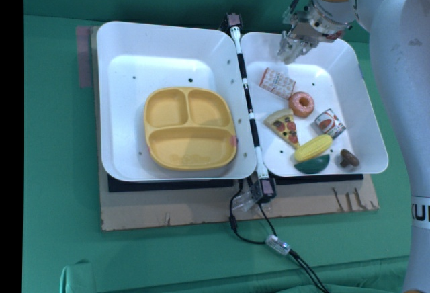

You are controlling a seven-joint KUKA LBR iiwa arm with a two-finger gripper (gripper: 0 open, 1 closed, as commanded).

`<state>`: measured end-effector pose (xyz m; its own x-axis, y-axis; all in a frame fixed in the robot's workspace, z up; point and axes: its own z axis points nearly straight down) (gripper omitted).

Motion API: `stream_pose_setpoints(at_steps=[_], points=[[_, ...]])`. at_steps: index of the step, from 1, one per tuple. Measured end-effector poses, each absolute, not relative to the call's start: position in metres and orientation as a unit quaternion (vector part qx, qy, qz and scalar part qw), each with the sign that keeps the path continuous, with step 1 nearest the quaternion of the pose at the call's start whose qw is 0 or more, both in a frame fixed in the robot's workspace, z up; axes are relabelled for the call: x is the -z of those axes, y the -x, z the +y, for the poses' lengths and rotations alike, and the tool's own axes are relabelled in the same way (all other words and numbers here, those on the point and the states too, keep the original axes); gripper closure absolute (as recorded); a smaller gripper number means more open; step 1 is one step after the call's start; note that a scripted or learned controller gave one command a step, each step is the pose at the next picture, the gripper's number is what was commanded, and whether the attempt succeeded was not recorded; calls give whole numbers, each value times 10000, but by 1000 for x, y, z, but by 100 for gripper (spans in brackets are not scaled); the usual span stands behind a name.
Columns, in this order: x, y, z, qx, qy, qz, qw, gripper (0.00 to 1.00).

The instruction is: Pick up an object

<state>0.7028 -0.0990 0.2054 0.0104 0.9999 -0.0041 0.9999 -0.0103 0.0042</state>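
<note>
My gripper (290, 53) hangs over the far edge of the right bin (366, 93), above and slightly right of a small red-and-white carton (277, 82). Nothing shows between its fingers. Nearer the front lie an orange donut (302, 104), a pizza slice (284, 126), a small can (329, 123), a corn cob (313, 148), a green wedge (312, 164) and a brown mushroom-like piece (348, 158).
The left bin (121, 43) holds a yellow divided plate (190, 128). A black-and-white bar (246, 93) runs between the bins, with cables (269, 234) trailing off the front. The arm's grey body (403, 83) stretches down the right side.
</note>
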Motion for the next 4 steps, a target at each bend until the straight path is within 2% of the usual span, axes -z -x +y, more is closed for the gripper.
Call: stream_pose_setpoints(at_steps=[1, 4], points=[[-206, -703, -101, 17, -7109, 7032, 41, 0], [-188, -701, -100, 43, -7083, 7059, 5, 0]])
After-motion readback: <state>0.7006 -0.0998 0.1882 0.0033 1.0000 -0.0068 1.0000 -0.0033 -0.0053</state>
